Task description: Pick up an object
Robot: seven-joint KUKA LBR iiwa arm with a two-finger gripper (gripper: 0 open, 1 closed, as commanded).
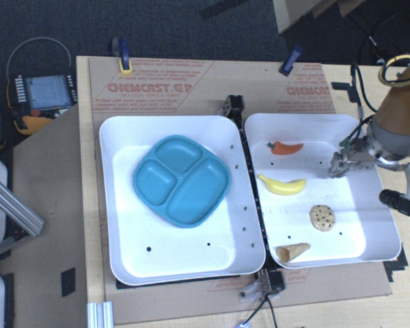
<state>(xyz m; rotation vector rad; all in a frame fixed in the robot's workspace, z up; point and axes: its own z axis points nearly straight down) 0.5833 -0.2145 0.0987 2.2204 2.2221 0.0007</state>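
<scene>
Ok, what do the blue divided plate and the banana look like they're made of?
Blue divided plate: probably moulded plastic, one even colour, rounded compartment ridges, soft sheen. Banana: likely a plastic toy, uniform yellow, smooth and unmarked, though real fruit can't be ruled out from this view.

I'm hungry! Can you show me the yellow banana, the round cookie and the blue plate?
Yellow toy banana (283,184), camera view, middle of its curve.
Round tan cookie (322,217), camera view, its centre.
Blue divided plastic plate (182,180), camera view, central ridge.
</scene>
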